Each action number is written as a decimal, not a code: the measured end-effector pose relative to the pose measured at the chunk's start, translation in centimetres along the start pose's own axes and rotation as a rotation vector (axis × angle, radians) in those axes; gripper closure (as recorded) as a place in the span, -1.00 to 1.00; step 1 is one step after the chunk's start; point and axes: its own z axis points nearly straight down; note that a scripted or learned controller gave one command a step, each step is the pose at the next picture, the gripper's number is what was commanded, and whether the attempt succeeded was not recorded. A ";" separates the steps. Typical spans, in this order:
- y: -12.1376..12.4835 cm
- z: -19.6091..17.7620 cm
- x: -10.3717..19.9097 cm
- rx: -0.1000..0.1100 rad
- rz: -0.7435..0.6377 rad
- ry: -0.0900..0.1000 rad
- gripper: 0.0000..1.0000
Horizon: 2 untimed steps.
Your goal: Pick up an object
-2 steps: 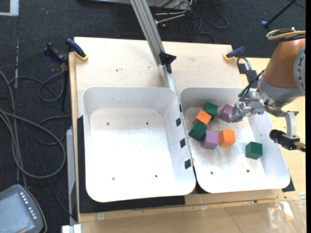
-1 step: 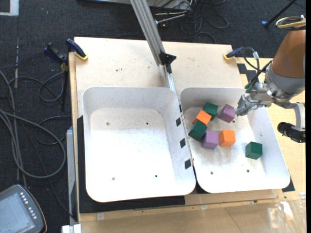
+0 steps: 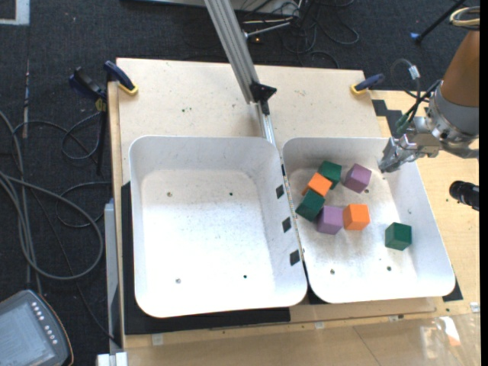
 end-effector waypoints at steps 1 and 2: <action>-0.3 0.1 4.3 0.007 -0.004 0.003 1.00; -1.5 1.2 10.1 0.009 -0.006 0.005 1.00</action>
